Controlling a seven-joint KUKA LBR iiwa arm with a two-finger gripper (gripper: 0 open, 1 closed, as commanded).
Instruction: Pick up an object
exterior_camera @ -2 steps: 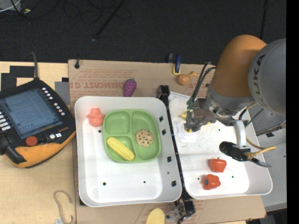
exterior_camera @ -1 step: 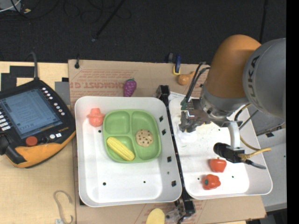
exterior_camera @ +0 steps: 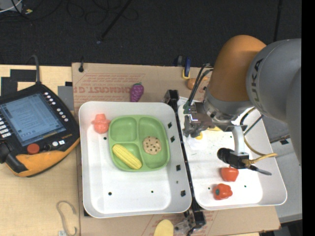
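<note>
claw (exterior_camera: 193,127) low in the right bin (exterior_camera: 275,191), grip state hard to tell, two red peppers (exterior_camera: 229,173) off to its right, green plate (exterior_camera: 139,142) left

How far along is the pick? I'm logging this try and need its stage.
Done: the gripper has been brought over the right bin, near its upper left corner. In hand: nothing visibly; I cannot tell how its fingers stand. Left: any grasp and lift. The two red items lie apart from it, lower in that bin.
</note>
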